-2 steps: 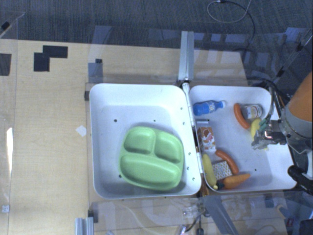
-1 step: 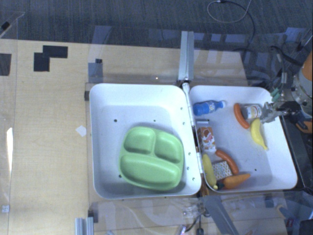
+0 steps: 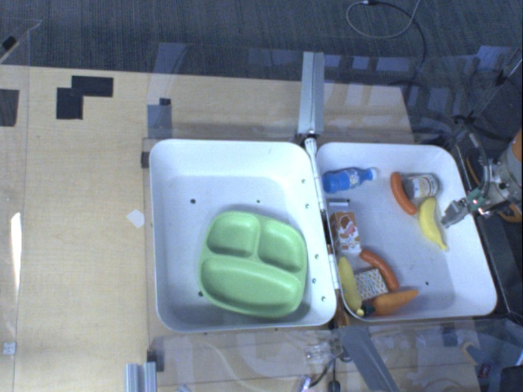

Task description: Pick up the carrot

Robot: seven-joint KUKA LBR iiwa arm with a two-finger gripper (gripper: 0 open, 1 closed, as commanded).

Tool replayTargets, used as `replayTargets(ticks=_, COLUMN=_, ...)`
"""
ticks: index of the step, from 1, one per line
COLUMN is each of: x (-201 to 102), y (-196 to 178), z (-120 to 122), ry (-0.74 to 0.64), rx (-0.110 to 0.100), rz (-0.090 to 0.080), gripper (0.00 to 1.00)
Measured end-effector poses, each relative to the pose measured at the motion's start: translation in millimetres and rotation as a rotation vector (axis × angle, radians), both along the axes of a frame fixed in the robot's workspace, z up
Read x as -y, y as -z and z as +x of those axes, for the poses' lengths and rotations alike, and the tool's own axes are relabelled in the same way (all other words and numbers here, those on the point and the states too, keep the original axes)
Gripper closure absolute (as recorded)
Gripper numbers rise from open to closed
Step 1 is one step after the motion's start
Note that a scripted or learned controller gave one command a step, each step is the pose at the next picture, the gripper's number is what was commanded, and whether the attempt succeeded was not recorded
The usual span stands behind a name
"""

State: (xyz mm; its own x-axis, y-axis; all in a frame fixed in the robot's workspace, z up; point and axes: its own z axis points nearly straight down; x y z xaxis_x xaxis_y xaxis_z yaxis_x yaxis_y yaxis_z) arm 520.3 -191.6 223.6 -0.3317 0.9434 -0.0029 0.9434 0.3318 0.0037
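The carrot is orange with a dark stub at its left end. It lies nearly flat along the front wall of the right bin, beside a yellow corn cob. My gripper hangs over the right side of that bin, just right of a banana. It is well back and to the right of the carrot, and nothing is seen in it.
The right bin also holds a blue bottle, a can, an orange sausage, a second sausage and a small carton. A green divided tray sits in the left bin.
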Motion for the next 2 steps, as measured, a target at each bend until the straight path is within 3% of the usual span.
replayTargets(ticks=1, x=0, y=-12, z=2, ry=-0.003, rx=0.007, rz=-0.002, gripper=1.00)
replayTargets(ticks=2, x=14, y=1, z=-31, ry=-0.529, rx=0.002, rz=-0.003, gripper=1.00)
